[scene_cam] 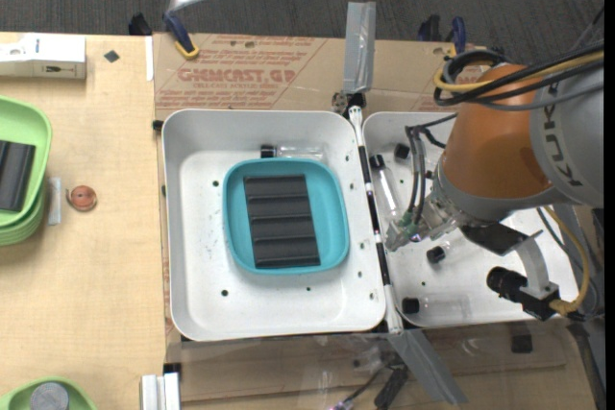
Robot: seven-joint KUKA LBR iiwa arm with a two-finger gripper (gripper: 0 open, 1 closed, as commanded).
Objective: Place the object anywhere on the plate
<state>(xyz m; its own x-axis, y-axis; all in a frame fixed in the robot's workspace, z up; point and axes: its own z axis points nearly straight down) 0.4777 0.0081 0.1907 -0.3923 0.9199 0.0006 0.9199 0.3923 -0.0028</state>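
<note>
We count two white bins: the left bin (pixel 183 235) and the right bin (pixel 461 302). One teal plate (pixel 235 206) carries one dark ridged block (pixel 281 220). One arm (pixel 500 149) reaches in.

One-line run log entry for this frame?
arm: over right bin | plate: teal, in left bin, holds dark ridged block | end effector: state unclear

a robotics lab: arm (pixel 519 149) over white bins (pixel 183 235) on plywood bench (pixel 96 302).
</note>
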